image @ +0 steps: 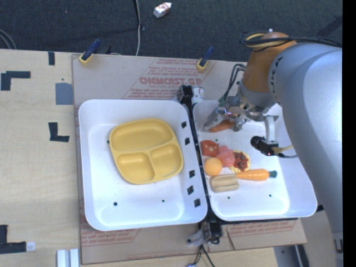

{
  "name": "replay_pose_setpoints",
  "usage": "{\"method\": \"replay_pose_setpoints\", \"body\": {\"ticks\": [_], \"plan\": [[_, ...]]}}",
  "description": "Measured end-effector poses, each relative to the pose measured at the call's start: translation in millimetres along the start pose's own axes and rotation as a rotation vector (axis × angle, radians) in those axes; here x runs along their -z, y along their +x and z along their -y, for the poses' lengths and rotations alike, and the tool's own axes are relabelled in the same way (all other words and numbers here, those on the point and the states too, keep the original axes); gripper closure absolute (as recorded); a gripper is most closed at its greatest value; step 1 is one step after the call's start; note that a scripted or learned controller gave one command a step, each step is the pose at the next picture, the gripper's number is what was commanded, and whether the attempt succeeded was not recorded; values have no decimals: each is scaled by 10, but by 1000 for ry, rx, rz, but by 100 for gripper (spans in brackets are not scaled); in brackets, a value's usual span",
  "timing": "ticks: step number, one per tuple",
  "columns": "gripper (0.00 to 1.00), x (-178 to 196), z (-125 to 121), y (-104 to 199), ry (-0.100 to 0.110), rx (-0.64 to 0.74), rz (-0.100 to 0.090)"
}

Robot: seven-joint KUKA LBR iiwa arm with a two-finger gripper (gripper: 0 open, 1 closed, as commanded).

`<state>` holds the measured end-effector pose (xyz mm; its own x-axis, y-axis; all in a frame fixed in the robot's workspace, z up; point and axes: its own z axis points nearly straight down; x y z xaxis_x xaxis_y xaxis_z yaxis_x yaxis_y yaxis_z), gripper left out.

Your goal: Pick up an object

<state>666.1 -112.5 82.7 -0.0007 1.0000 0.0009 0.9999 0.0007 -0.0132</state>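
A yellow tray lies in the left bin. In the right bin, a tomato, an orange, a bread roll and a carrot cluster near the divider. Above them the gripper hangs low over an orange-red piece at the bin's far edge.

Both white bins look like smooth glossy plastic, the yellow divided tray matt plastic, the bench board rough cardboard.

pale wooden bench, brown cardboard sheet on it, dark carpet behind.
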Motion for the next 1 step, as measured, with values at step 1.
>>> {"method": "replay_pose_setpoints", "body": {"ticks": [1], "plan": [[0, -1, 6, 113, 0, -2, 2]]}}
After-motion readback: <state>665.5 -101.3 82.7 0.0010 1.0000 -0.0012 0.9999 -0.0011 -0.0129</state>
